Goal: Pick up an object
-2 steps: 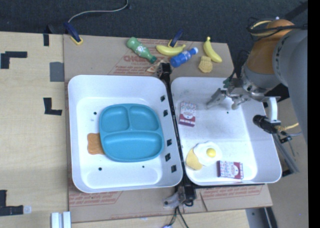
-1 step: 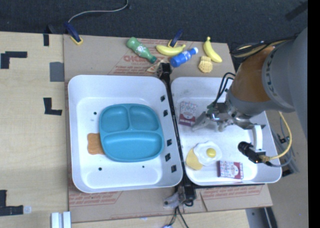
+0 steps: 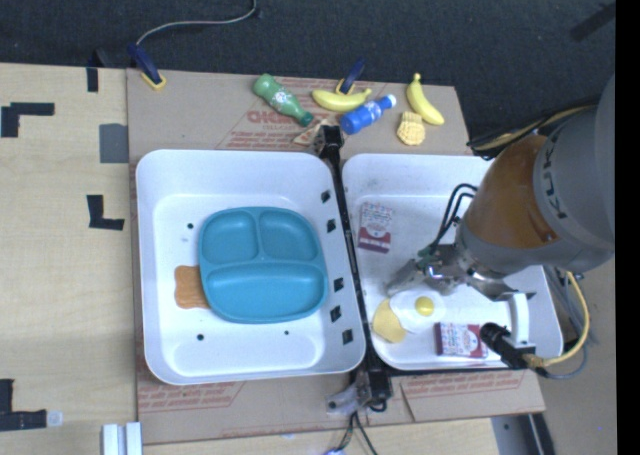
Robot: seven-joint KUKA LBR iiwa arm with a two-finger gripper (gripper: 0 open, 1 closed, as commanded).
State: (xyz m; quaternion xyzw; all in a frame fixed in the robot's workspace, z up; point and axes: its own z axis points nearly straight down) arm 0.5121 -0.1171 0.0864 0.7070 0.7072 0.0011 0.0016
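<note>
Camera view, from above, gives us the right bin point(image 3: 452, 175) with the arm point(image 3: 545, 205) reaching into it from the right, its orange band over the bin's right half. Our gripper point(image 3: 432, 271) sits low in the middle of that bin, just above a toy fried egg point(image 3: 418, 307), white with a yellow yolk. We cannot tell how the gripper stands, since the wrist covers most of it, and we see nothing held in it. Just left of the egg lies a small yellow piece point(image 3: 387, 324), touching the egg's edge. To the egg's right, near the bin's front wall, lies a small red and white packet point(image 3: 459, 340). Farther back in the same bin lies a red and white carton point(image 3: 376, 226), well apart from the gripper.

In the left bin point(image 3: 160, 273) we see a blue divided plate point(image 3: 262, 264) with an orange piece point(image 3: 188, 287) tucked partly beneath its left edge.

Behind the bins, on the cardboard, lie a green toy bottle point(image 3: 281, 99), a blue bottle point(image 3: 364, 114), two toy bananas point(image 3: 340, 99) point(image 3: 423, 101) and a toy corn cob point(image 3: 409, 128).
</note>
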